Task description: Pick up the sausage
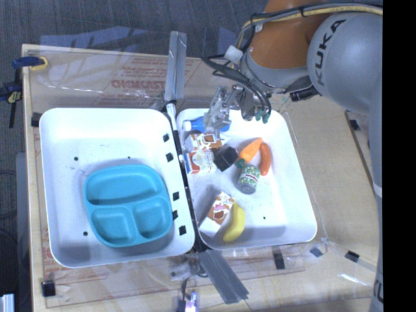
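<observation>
Seen from above at a slant, a tabletop covered in clear plastic sheeting carries two shallow white bins side by side, on dark grey carpet. The left bin holds a blue three-compartment plate. The right bin holds the clutter: the sausage, reddish and upright in the picture, lies touching an orange carrot on its left. Just below them is a small green-topped bottle, with a black block to the left. Small printed cartons sit by the divider. Near the front, a yellow banana rests against another carton. The grey arm reaches in from the right; the gripper hovers over the bin's far left corner, well apart from the sausage. Whether its jaws are parted cannot be told.
</observation>
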{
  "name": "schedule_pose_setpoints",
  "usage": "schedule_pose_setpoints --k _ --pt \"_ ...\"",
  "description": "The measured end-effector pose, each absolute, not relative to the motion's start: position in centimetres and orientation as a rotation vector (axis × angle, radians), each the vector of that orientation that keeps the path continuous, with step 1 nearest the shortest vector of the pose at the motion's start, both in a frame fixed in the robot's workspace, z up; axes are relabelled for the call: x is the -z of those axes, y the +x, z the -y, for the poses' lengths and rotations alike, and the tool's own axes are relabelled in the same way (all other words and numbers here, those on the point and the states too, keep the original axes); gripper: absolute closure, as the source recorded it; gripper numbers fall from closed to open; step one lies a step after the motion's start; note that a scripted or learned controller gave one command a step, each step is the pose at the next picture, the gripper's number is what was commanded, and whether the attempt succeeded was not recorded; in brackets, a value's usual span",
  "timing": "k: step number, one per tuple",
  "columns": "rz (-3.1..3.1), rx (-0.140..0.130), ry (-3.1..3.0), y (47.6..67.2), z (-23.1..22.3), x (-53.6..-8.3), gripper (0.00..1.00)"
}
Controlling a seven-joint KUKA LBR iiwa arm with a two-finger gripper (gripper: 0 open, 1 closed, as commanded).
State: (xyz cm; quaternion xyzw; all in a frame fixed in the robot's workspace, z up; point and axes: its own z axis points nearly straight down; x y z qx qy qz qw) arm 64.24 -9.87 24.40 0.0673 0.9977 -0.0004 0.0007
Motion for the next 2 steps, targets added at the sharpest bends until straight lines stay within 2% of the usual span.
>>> schedule_pose_setpoints --k 1,2 --pt "-3.126 0.001 0.307 65.2 8.5 -22.1 1.0" --pt "-3.139 0.001 -0.004 65.2 3.9 -19.3 1.0"
